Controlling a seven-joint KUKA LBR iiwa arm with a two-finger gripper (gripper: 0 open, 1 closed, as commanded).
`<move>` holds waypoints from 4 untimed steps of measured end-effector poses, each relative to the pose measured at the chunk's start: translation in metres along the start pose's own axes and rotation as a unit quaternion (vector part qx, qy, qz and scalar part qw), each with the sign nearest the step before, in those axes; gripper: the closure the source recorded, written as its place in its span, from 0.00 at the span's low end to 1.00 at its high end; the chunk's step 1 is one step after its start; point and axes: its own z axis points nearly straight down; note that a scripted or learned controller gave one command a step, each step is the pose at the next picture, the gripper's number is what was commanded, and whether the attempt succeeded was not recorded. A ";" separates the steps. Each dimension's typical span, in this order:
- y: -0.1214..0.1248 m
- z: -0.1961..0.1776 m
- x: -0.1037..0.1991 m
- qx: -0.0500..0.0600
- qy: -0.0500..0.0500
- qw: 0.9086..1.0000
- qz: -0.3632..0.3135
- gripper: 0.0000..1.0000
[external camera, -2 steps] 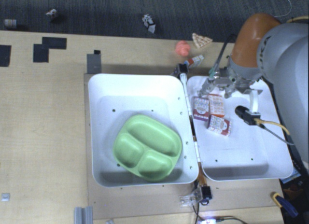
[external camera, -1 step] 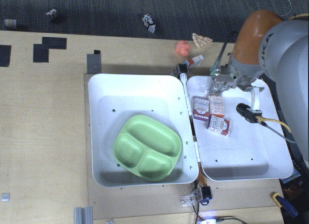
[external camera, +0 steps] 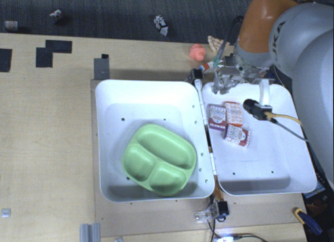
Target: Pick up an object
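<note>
No writing can be read: the three small packets (external camera: pixel 229 122) in the right bin (external camera: pixel 271 162) carry red and white print too blurred to make out. They lie touching one another near that bin's left wall, toward its far end. The left bin (external camera: pixel 112 105) holds a green divided tray (external camera: pixel 159 157), tilted against the near corner. The gripper (external camera: pixel 228 82) hangs over the right bin's far edge, beyond the packets; whether it is gripping anything cannot be told
</note>
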 end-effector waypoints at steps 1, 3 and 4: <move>-0.001 0.001 -0.001 0.001 -0.001 1.000 0.000 0.00; -0.040 0.001 -0.014 0.002 -0.001 1.000 0.002 0.00; -0.083 0.084 -0.064 -0.002 -0.002 1.000 0.002 0.00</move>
